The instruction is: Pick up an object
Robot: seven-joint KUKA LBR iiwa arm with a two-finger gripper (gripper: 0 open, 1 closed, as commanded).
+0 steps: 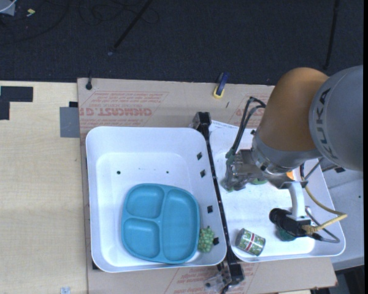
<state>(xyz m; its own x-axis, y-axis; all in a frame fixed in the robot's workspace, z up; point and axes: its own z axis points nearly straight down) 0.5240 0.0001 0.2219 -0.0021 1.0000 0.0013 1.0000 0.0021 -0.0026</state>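
Gripper (pixel 236 177) is seen low in right shallow white bin (pixel 260 210); whether open or closed cannot be told. Small green-and-red labelled can (pixel 251 242) is laid near front wall, apart from gripper.

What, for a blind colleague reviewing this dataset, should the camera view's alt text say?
A grey robot arm has its gripper down in the right shallow white bin, where a small green-and-red labelled can lies. The left white bin holds a blue divided plastic plate and a small green bumpy cluster.

Blue tray (pixel 160 222), green grapes (pixel 206 239), white bin (pixel 141 155)
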